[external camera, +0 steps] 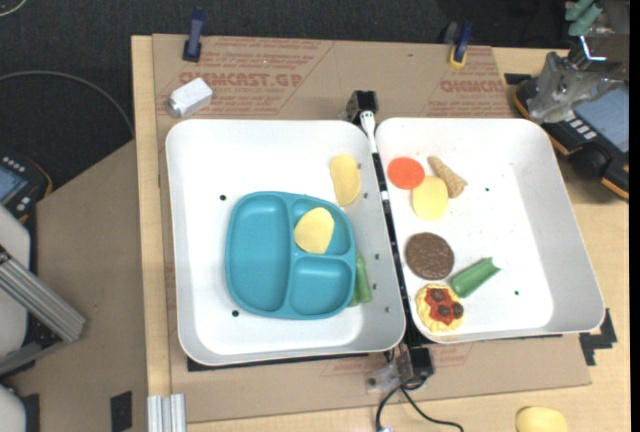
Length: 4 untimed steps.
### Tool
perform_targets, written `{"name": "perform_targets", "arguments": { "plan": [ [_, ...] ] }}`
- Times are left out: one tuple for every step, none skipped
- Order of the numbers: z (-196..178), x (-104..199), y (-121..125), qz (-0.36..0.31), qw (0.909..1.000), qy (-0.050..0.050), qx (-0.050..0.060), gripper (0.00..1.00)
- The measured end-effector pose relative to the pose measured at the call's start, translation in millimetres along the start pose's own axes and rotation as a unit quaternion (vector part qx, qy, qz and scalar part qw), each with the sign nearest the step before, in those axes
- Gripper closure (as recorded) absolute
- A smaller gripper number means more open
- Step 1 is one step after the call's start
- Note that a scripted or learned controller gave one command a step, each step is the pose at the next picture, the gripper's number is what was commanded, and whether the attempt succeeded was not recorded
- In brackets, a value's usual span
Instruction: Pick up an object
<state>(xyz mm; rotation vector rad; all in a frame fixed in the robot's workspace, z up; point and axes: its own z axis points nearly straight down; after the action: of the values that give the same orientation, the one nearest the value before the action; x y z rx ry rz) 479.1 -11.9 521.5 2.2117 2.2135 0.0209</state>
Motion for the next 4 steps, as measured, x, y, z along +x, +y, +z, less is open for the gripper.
{"name": "perform_targets", "arguments": {
  "plan": [
    [110, 10, -2, 0.001, 0.9999, -0.001, 0.015, 1.00],
    [-21, 40, 4, -0.002, 1.0000, 0.001, 0.000, 1.00],
    [79, 34, -2, 0.002, 0.9999, -0.001, 0.014, 1.00],
    [-20, -39, 1, 0.005, 1.0000, -0.002, 0.002, 1.00]
  ]
}}
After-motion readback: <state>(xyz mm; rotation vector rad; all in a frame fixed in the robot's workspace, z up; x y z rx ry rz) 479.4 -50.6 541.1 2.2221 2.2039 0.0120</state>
